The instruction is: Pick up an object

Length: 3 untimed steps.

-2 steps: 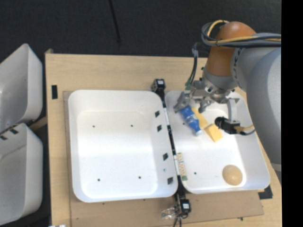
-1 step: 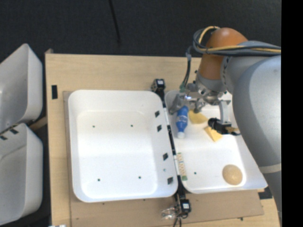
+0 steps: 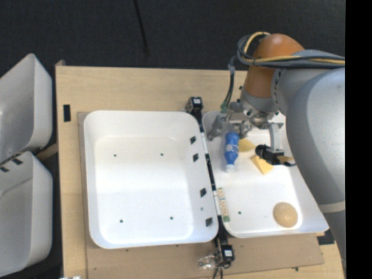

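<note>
Work on the pick looks not done yet: the blue bottle (image 3: 231, 151) seems to lie on the floor of its white bin (image 3: 250, 197) and does not look lifted. The hand (image 3: 238, 124) hangs right at the bottle's far end, very close or maybe touching. I cannot tell if the hand is spread or pressed together. So I think the grab and the lift are left to do. Just beside the bottle, on the arm's side, sit a small yellow piece (image 3: 246, 145) and a yellow wedge (image 3: 263, 165). A tan ball (image 3: 285, 214) sits well apart from the bottle, in the same bin. The other white bin (image 3: 145, 179), across the wall from the bottle, has nothing in it that I can see. Both bins sit on the wooden counter (image 3: 145, 89).
</note>
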Available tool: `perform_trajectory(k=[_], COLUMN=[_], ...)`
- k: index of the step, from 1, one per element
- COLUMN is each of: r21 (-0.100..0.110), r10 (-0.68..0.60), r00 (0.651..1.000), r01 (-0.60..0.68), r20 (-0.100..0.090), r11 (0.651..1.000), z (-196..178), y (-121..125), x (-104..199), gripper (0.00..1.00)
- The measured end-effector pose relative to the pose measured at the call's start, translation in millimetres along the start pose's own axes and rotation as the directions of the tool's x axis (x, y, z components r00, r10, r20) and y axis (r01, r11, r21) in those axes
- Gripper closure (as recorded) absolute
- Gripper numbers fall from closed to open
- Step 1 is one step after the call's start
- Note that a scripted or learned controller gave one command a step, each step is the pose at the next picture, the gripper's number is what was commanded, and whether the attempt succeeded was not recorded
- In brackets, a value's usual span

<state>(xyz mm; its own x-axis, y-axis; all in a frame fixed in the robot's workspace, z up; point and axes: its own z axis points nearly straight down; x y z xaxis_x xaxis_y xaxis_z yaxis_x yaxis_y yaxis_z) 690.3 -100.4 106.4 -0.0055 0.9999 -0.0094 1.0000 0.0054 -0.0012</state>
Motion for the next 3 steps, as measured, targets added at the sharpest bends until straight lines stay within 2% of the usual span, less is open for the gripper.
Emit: perform_trajectory(k=[1,2,3], r21=[-0.018,0.003,-0.01], r10=[0.01,0.001,0.002], r00=[1.0,1.0,1.0], r01=[-0.01,-0.001,-0.002], r20=[-0.001,-0.01,-0.005], r11=[1.0,1.0,1.0], z=[-126.2,-33.0,2.7], y=[0.1,-12.8,1.4], x=[-79.6,-31.6,-23.1], gripper=[0.0,0.0,0.0])
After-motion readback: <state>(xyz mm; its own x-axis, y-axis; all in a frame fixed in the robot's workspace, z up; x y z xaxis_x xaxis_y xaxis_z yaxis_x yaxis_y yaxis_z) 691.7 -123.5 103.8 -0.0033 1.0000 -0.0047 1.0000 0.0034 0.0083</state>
